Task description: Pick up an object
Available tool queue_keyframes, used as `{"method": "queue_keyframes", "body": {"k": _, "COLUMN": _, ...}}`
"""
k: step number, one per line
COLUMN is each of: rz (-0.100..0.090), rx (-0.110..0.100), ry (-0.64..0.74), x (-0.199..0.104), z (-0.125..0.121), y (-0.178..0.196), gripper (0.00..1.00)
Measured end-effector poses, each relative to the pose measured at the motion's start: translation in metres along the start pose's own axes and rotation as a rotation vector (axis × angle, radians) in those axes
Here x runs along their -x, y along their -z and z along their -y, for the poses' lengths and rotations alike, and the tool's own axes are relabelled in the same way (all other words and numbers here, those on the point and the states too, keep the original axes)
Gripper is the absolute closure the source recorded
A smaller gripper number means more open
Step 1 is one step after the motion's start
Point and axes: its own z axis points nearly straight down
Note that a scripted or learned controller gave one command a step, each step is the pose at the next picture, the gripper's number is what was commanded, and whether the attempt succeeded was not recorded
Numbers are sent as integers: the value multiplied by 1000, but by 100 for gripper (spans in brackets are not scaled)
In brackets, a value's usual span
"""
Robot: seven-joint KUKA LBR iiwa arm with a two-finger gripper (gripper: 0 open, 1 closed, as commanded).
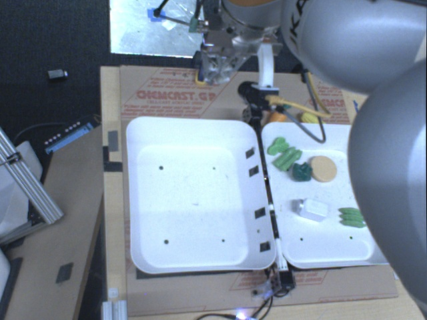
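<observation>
Objects – green pieces (285, 154), a tan disc (324, 169), a white block (312, 209) – lie in the right bin (327, 255), mostly near its far edge; the pincer (215, 69) hangs beyond the left bin (193, 199) – whether apart or together, cannot tell

Even, bright overhead light, white bins (193, 199) near blown out with faint soft shadows along their walls, glare on a foil sheet (143, 19) beyond the bins, arm (360, 39) large and blurred up close, overall soft, grainy focus
</observation>
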Motion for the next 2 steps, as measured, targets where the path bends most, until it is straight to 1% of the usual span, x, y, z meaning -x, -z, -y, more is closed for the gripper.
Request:
{"method": "queue_keyframes", "body": {"k": 1, "rz": -2, "rx": -6, "ry": 4, "x": -59, "z": 3, "y": -1, "gripper": 100}}
{"method": "queue_keyframes", "body": {"k": 2, "rz": 3, "rx": -9, "ry": -8, "x": -2, "z": 3, "y": -23, "gripper": 100}}
